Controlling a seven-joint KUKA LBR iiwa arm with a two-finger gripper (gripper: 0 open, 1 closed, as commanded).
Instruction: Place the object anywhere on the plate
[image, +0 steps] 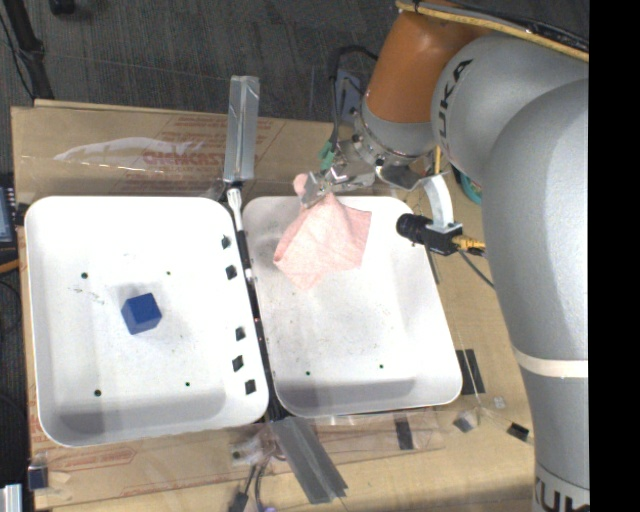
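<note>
Pink cloth (322, 242), top corner pinched between fingers (319, 187)

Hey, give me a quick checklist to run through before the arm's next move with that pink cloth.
1. Grip: gripper pinches the pink cloth by its top corner: ok.
2. Cloth lifted free of the right bin floor: cannot tell; its lower edge hangs low.
3. Plate position known: cannot tell.
4. Blue cube apart from the cloth, in the left bin: ok.
5. Cloth hanging loose, not snagged on the wrist: ok.
</note>
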